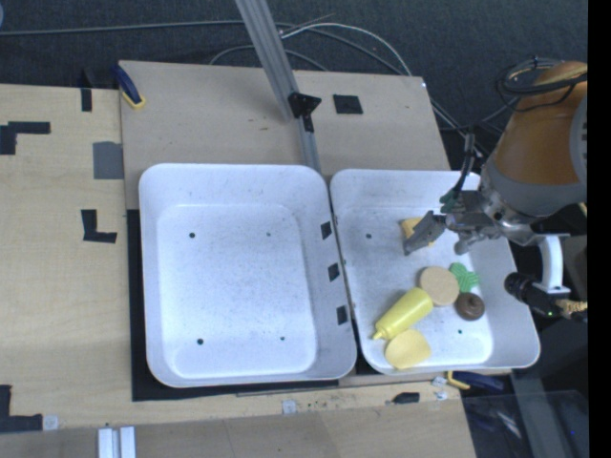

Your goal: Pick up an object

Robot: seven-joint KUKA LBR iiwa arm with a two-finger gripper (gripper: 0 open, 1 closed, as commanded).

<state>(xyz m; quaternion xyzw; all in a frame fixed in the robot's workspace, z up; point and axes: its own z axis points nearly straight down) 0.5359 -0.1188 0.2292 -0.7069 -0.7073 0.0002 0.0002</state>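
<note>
Hovering gripper (441, 239) in right bin (377, 198), fingers apart, nothing between them | yellow piece (411, 225) just beside a fingertip | bottle (402, 314), disc (439, 285) crowd the near edge | left bin (167, 194) roomy

Even overhead light, soft blur, faint shadows

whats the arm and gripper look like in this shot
The arm is bulky and rounded, with a broad orange band above the wrist and grey casing beside it. Thin dark cables loop around its top. The gripper is dull grey metal with two slim fingers. A white bracket with a black fitting sits beside the wrist.
</note>
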